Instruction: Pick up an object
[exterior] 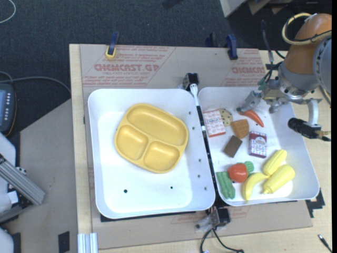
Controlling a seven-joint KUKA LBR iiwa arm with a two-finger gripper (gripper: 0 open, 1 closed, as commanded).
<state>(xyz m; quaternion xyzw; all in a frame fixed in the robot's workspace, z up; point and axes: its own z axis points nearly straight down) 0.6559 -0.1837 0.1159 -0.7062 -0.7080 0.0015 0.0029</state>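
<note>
My gripper (pixel 261 106) hangs over the far part of the right bin (pixel 304 157), its fingers spread open. A red-orange chili pepper (pixel 255 117) lies on the bin floor just beneath and between the fingertips, not lifted. Close by are a cookie (pixel 226 116), a red-and-white packet (pixel 214 123), an orange-brown bread piece (pixel 240 128), a brown block (pixel 232 146) and a maroon box (pixel 257 144). Toward the front lie a red tomato (pixel 238 172), a green bean pod (pixel 225 185), a banana (pixel 253 185) and two yellow pieces (pixel 277 172).
The left bin (pixel 102 157) holds a yellow divided plate (pixel 151 137). A black clamp (pixel 191 80) sits at the far end of the seam between the bins. A black part (pixel 308 129) juts over the right bin's right rim. Blue clips (pixel 230 46) hold the cardboard backing.
</note>
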